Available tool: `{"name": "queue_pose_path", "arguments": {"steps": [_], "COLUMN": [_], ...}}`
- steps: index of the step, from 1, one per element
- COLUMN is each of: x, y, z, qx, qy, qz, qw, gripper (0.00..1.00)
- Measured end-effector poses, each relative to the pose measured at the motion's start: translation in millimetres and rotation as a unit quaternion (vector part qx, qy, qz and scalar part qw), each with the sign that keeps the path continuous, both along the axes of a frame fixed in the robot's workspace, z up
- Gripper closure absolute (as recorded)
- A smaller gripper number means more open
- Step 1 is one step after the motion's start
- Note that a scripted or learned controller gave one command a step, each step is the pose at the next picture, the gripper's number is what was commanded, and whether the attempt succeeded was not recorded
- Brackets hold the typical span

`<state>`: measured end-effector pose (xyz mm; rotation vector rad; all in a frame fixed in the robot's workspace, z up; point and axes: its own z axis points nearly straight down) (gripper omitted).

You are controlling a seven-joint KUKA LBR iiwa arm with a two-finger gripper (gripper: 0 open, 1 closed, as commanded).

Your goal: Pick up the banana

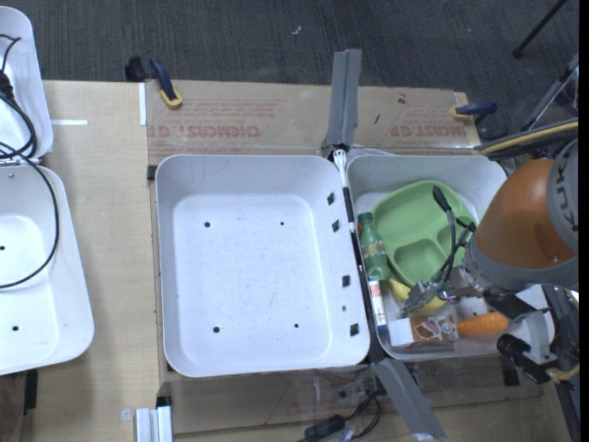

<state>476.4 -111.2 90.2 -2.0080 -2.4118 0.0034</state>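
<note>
I see my tool (429,293) low in the right bin (488,166), though I cannot tell its grip, with the banana (401,290), yellow and mostly hidden, just left of it beside the green tray (414,228).

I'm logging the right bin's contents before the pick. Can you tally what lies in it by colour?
Green: 2, the divided plate and the bottle
Yellow: 1, the banana, partly under the gripper
Orange: 1, a carrot-like piece
Brown: 1, a small packet
Total: 5 that I can make out; the arm hides part of the bin.
</note>
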Motion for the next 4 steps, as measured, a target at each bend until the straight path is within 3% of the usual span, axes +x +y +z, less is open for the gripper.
{"name": "queue_pose_path", "arguments": {"steps": [1,2,3,4], "x": [-1,86,86,60], "y": [0,55,55,8], "z": [7,101,101,19], "qx": [0.0011,-0.0013,-0.0015,-0.0007], "qy": [0.003,-0.001,-0.001,-0.001], "qz": [-0.001,-0.049,-0.049,-0.040], "qw": [1.0000,0.9988,0.9988,0.9992], "gripper": [1.00,1.00,0.00,0.00]}}
